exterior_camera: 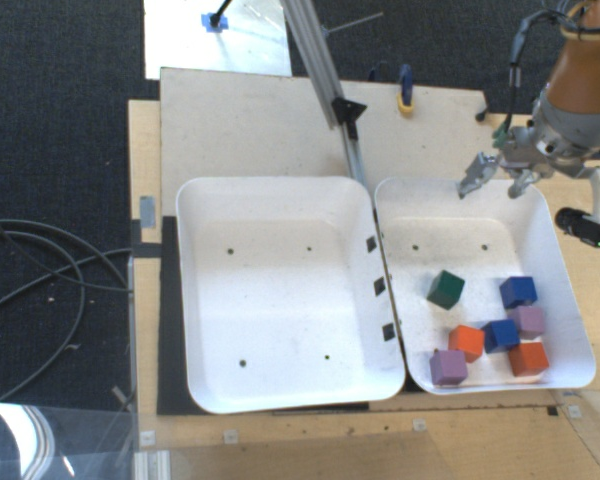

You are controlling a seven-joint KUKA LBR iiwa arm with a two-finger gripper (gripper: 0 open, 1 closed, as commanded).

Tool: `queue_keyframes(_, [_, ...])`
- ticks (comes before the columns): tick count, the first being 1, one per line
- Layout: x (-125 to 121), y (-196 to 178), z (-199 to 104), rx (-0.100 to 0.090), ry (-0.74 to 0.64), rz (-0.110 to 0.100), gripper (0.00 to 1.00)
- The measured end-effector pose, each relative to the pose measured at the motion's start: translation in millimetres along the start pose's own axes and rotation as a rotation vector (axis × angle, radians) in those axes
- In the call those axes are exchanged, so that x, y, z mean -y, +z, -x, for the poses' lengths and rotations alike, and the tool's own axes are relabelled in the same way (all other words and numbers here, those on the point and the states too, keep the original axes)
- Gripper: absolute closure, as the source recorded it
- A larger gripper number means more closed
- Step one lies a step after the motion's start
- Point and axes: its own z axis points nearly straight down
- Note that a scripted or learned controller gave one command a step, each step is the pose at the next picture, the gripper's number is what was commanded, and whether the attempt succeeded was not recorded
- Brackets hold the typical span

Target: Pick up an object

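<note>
The surface (280,118) carries two shallow white bins set side by side. The left bin (195,298) holds nothing that could be picked. The right bin (565,268) holds all the candidates, gathered in its near half.

The arm (585,68) enters from the right, and its jaws (500,176) hang over the far rim of the right bin. They look to be apart, one fingertip (472,182) toward the bin's middle and the other toward its right wall, with nothing between them; the slant of the view makes the width of the gap hard to judge.

From the jaws, every block lies toward the viewer, down the bin. The green block (446,289) is nearest and stands alone, well apart from the rest, somewhat left of the jaws' line. Beyond it sits a cluster: a blue block (518,291) by the right wall, a pale purple block (530,319) just beside it, a second blue block (501,335), an orange block (467,342), a red-orange block (528,358) and a purple block (448,367) at the near edge.

Judged from this layout, the coming move is a travel toward the viewer and then a descent. The green block offers the freest approach, while the clustered blocks touch or nearly touch, leaving little room for a fingertip.
</note>
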Motion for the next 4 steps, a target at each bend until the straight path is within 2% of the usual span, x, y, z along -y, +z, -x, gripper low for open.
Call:
queue_keyframes(1, [48,138,18,-0.003,0.005,-0.008,0.0])
queue_keyframes(2, [53,133,14,-0.002,0.003,-0.002,0.0])
queue_keyframes(3, [170,131,-1,0.004,0.01,0.017,0.0])
queue_keyframes(4, [170,-49,-29,0.001,-0.002,0.01,0.0])
